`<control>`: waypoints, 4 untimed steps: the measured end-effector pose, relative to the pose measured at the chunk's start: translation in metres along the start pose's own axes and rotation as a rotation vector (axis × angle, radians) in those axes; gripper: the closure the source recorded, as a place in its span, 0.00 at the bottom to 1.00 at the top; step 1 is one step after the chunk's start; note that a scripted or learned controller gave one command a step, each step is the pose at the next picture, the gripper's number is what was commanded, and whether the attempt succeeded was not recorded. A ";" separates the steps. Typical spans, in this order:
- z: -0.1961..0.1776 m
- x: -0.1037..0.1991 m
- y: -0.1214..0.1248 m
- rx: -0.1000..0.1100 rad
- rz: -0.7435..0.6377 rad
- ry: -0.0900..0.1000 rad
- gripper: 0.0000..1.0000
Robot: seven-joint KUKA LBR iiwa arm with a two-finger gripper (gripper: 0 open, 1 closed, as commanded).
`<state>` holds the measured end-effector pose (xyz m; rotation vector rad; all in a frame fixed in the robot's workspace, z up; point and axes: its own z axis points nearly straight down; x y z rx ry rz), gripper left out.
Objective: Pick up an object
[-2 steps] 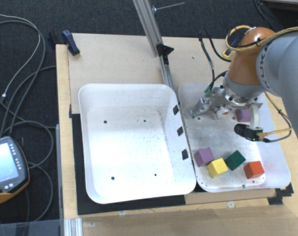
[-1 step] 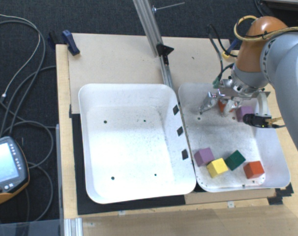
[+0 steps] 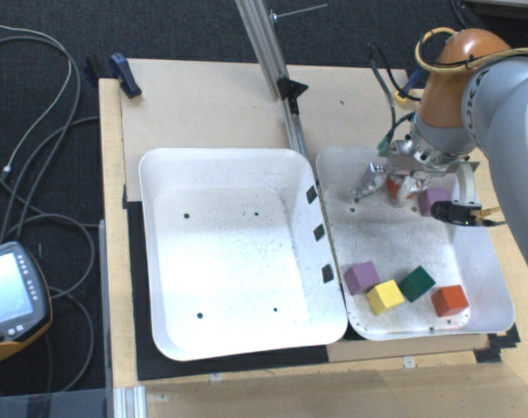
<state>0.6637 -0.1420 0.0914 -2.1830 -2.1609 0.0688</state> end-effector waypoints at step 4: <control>-0.001 -0.001 -0.082 -0.073 -0.009 -0.014 0.00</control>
